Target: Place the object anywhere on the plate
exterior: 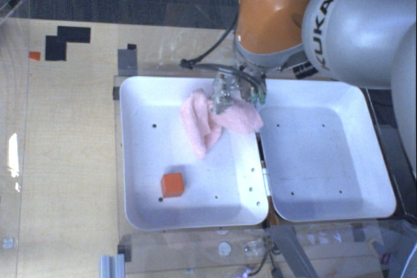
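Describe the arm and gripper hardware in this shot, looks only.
Grey rounded arm with black KUKA lettering and a glossy orange band above the wrist. A dark cable runs to the small metallic gripper, which has a green detail beside it.

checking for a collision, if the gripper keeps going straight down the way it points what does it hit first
Most likely the pink cloth, bunched right under the gripper in the left bin. Depth is unclear, so it may already be touching.

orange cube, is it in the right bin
No, the orange cube sits in the left bin, near its front left corner, apart from the pink cloth.
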You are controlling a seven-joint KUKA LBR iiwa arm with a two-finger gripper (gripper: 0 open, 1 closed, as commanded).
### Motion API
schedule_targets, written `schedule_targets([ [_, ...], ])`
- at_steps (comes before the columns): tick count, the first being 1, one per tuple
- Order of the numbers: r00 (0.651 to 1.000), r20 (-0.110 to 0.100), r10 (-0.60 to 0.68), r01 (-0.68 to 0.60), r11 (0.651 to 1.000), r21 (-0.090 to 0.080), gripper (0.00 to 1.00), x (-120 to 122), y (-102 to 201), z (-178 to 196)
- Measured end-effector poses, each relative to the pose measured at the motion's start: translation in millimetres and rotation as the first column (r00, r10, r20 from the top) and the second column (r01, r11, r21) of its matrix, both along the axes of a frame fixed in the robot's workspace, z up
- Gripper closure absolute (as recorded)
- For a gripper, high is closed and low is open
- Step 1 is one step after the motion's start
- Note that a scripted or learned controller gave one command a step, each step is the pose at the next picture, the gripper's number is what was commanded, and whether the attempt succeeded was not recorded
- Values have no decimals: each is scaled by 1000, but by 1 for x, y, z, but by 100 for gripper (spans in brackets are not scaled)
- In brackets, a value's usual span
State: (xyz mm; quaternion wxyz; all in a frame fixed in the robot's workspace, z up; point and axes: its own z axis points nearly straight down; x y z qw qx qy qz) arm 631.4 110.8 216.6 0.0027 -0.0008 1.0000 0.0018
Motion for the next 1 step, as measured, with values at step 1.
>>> schedule_targets([
  [1,1000,-2,3,-3,1000,0,100,-21,45,-7],
])
